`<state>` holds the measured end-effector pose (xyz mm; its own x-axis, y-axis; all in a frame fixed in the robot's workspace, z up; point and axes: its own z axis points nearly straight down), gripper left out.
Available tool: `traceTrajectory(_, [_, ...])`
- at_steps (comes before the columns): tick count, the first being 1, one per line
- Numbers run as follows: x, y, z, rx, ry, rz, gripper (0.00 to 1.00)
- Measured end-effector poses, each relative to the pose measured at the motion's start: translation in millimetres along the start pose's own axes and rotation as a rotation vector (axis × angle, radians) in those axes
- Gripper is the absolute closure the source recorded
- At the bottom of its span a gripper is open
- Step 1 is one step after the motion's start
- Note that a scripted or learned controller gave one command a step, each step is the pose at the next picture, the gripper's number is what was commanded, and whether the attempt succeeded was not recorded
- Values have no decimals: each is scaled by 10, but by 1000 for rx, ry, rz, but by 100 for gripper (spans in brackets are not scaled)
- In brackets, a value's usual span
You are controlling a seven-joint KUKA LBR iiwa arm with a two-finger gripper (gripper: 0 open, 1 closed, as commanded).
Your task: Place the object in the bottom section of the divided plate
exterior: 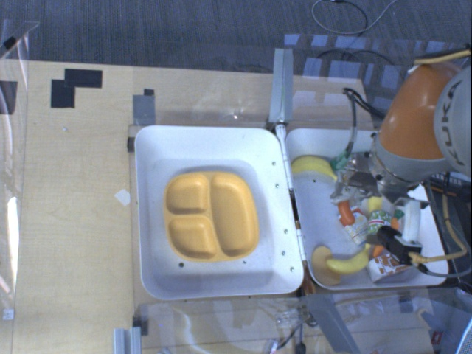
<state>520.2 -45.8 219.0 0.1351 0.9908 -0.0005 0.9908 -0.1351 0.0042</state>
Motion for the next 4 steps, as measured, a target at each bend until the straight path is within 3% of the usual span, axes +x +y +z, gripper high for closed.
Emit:
traceTrajectory(1, [754, 326, 349, 3, 1, 61, 100])
traceTrajectory(2, [1570, 509, 344, 1, 2, 30, 100])
traceTrajectory(3, [1720, 199, 539, 3, 1, 15, 100])
traceTrajectory(4, [1721, 199, 538, 3, 1, 15, 0])
